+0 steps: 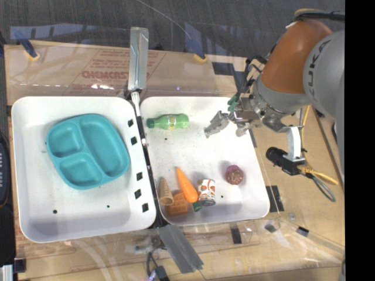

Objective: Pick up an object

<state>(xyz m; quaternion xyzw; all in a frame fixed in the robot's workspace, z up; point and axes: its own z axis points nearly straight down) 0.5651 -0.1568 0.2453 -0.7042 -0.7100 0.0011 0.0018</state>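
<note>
Wide open white floor through the middle of the right bin point(249, 206), between bottle point(168, 121) up top and the cluster below. Crowded along the near wall: cone point(165, 191), carrot point(187, 184), can point(206, 192) touching or just beside each other, purple ball point(234, 174) a little apart. Tool point(225, 123) hanging over the upper right corner. Left bin point(29, 215) mostly taken by the teal tray point(88, 150); bare strip along its near edge.

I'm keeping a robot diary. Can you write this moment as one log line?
task: pick up an object | hand: open, holding nothing, above right bin | nearest: green bottle | tray: left bin
</note>
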